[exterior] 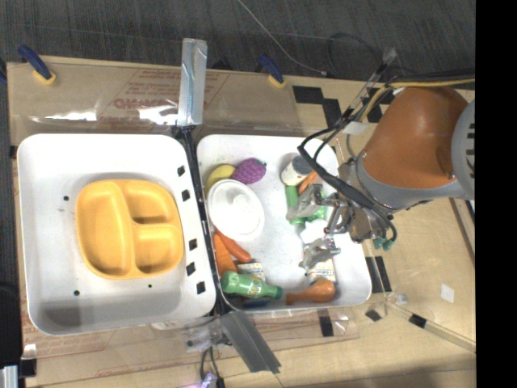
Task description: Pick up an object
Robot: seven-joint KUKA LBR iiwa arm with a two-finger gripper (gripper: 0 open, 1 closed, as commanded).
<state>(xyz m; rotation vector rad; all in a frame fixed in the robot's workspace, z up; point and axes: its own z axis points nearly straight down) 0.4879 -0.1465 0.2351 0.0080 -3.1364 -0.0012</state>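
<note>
My gripper [315,231] hangs low over the right side of the right bin [275,148], open, with bare bin floor between its fingers. One fingertip [305,211] is next to a small green item [317,214]. The other fingertip [320,254] is just above an orange carrot-like piece [315,292] at the bin's front edge. Further objects in this bin are a white bowl [236,207], a purple grape bunch [250,170], a yellow lemon [218,175], an orange carrot [226,250], a green bottle [246,285] and a green-and-white can [292,172].
The left bin [48,160] holds a yellow divided tray [129,225]. The arm's orange band [412,140] and black cables [331,136] hang over the right bin's right rim. Grey tape [192,79] runs between the bins at the back.
</note>
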